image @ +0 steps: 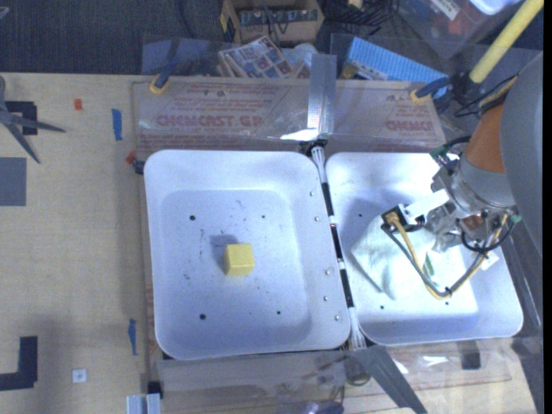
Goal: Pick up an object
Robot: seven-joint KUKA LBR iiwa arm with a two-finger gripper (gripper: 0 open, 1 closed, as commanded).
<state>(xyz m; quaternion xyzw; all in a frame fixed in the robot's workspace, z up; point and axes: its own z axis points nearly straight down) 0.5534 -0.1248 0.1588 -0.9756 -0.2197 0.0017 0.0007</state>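
One gripper over the right bin, grasp state indiscernible. Two white bins; one small yellow cube, plain-faced, lies near the centre of the left bin, well apart from the gripper.

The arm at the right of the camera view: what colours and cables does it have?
The arm is a thick, rounded grey tube with an orange band above a paler, silvery grey wrist. A thin yellow cable runs in a loop from under the wrist.
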